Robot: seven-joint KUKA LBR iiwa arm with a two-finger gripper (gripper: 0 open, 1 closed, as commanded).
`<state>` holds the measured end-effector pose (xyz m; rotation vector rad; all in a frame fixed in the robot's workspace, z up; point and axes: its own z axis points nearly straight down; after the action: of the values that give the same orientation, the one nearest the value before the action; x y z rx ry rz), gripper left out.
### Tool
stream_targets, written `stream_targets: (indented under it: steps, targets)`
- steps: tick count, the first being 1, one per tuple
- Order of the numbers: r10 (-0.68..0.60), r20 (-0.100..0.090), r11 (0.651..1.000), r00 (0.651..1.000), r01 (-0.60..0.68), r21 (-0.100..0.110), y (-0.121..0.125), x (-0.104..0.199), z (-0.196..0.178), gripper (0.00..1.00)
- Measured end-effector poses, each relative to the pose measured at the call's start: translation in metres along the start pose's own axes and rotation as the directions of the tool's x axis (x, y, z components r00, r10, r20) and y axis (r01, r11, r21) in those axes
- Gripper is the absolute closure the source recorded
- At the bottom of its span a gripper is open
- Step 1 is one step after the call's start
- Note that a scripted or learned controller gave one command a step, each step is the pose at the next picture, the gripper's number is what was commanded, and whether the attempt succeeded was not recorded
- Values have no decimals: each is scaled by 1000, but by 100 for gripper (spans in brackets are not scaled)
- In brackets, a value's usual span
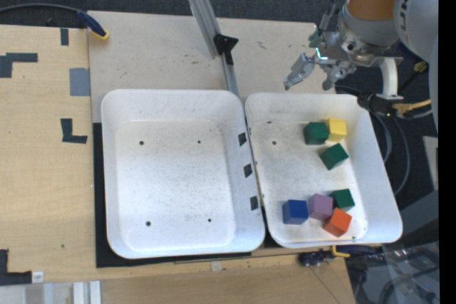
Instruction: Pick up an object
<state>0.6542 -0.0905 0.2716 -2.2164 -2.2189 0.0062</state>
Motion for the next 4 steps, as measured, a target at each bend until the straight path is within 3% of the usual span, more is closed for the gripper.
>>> stream_targets:
  steps: [1, 4]
  targets:
    - [-1, 1, 1000, 1000, 1, -5, 1, 0, -3, 0]
    - [0, 2, 1000, 1000, 0, 0, 2, -5, 140, 0]
